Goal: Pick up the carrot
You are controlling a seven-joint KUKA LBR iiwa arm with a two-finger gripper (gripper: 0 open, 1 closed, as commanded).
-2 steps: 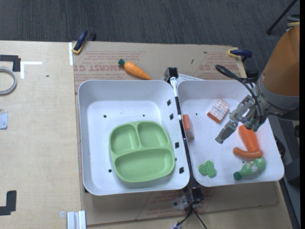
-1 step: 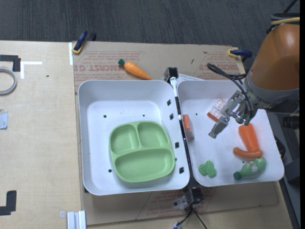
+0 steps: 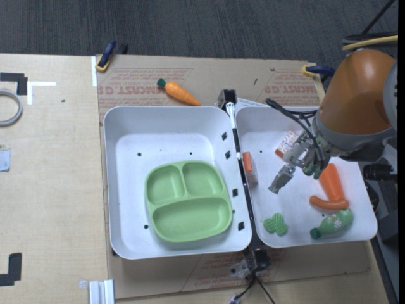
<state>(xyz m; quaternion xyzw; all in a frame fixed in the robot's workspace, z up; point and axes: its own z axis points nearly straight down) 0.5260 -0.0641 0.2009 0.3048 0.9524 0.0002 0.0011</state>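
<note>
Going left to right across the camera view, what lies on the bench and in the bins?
Green divided plate → carrot on the cardboard behind the bins → small orange block → green clover-shaped toy → gripper → green bottle.

On the table, the left white bin (image 3: 120,170) holds a green three-compartment plastic plate (image 3: 188,201), the right white bin (image 3: 266,122) holds the claw (image 3: 292,167) and small toy foods, and an orange toy carrot (image 3: 179,92) lies on cardboard behind the left bin.
</note>
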